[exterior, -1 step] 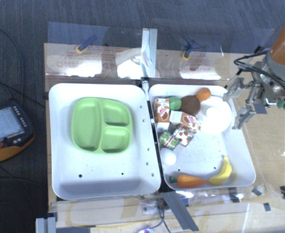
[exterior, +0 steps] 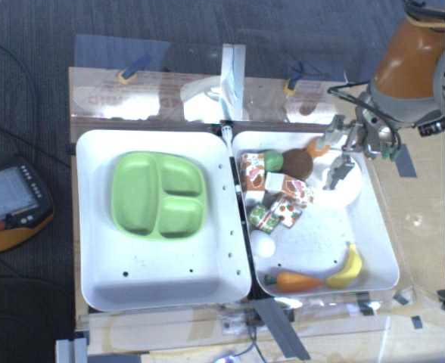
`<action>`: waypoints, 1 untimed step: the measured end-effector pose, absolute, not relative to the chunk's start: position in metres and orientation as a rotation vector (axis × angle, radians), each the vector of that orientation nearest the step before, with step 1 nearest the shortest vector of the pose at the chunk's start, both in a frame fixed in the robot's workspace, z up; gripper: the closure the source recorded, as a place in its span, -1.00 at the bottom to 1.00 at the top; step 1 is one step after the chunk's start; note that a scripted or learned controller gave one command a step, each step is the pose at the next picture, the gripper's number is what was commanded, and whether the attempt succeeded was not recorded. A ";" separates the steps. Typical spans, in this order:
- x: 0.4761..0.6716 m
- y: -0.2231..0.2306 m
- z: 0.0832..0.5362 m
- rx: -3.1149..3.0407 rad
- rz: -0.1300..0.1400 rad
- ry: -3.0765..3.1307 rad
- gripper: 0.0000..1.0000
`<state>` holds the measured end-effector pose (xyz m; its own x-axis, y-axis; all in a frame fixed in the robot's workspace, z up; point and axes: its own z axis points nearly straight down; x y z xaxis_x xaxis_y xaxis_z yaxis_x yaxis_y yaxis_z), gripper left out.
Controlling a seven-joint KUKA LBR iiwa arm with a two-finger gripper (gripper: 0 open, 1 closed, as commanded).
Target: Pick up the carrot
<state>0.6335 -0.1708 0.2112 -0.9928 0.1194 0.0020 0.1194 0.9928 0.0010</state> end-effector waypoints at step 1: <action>0.574 -0.163 0.171 0.053 0.000 -3.140 -1.00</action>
<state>0.5735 -0.1634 0.1713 -0.9994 -0.0337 0.0011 -0.0337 0.9994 -0.0003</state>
